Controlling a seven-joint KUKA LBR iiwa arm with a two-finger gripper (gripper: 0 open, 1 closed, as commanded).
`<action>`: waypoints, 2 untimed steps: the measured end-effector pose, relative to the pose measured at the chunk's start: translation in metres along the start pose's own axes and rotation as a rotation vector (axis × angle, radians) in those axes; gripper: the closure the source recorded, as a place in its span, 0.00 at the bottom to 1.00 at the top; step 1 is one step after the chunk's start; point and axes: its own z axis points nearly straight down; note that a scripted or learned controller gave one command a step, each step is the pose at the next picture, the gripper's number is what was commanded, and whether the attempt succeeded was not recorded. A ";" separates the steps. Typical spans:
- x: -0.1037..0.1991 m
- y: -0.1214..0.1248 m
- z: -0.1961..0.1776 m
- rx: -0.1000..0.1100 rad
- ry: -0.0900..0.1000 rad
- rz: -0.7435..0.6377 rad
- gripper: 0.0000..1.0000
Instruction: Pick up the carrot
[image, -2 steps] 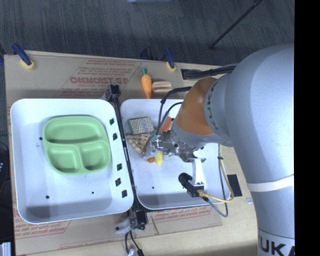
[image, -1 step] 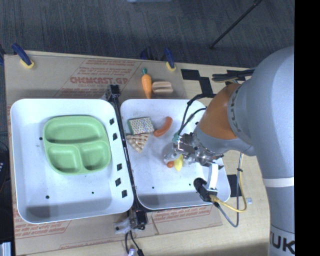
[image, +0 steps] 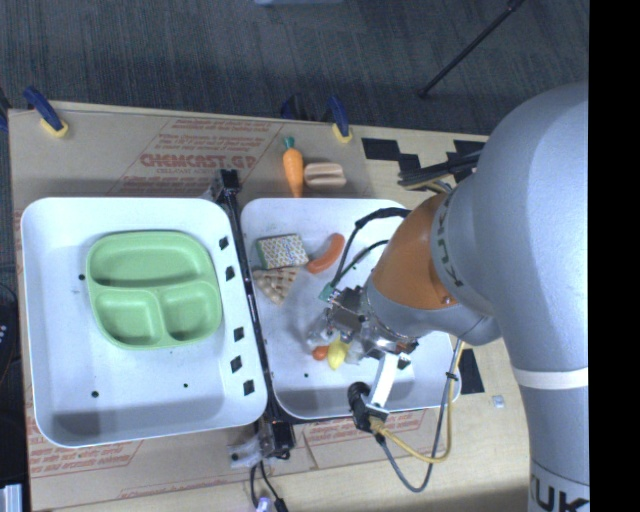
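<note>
Lying on the surface beyond the right bin, the carrot sits well apart from the fingers, beside a small sandwich; whether they are wide or narrow cannot be told; just beside them lie small yellow and orange pieces; a sausage lies between.

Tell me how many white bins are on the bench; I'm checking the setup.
2: the left bin holding a green tray, the right bin under the arm.
</note>
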 end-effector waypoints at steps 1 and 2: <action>0.081 -0.052 -0.076 -0.002 0.000 0.143 1.00; 0.137 -0.083 -0.132 -0.003 0.000 0.227 1.00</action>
